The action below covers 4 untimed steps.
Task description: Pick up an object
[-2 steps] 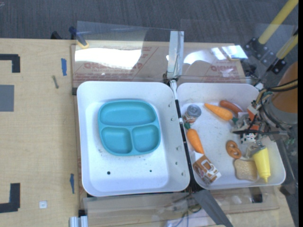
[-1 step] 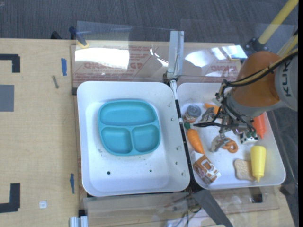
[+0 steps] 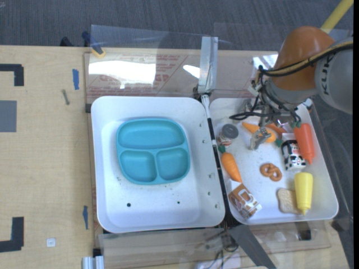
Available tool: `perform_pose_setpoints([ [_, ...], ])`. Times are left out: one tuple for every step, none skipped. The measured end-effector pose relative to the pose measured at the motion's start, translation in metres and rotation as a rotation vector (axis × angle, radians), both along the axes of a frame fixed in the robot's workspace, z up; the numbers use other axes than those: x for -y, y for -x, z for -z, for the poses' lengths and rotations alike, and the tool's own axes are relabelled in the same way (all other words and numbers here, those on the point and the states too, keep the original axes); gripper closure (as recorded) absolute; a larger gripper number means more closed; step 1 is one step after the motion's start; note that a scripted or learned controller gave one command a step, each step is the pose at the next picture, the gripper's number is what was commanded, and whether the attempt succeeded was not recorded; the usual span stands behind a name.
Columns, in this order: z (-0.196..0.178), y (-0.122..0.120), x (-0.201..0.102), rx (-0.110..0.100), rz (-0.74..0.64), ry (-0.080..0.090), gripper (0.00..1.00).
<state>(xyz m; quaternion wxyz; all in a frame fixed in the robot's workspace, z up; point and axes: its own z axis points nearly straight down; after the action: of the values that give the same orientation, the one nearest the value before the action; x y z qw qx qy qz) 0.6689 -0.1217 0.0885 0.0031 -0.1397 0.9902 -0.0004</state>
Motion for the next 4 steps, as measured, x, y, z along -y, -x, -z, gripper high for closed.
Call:
perform_pose_setpoints([
  [-0.015,-0.004,-0.001,0.016,0.0,0.001,1.0],
  [-0.026,-0.001,0.048,0.005,-0.325,0.001,1.0],
  [-0.024,0.0,0.048,0.004,-0.325,0.001,0.0],
  [0.0,0.021,0.009,0.003,-0.372,0.001,0.0],
])
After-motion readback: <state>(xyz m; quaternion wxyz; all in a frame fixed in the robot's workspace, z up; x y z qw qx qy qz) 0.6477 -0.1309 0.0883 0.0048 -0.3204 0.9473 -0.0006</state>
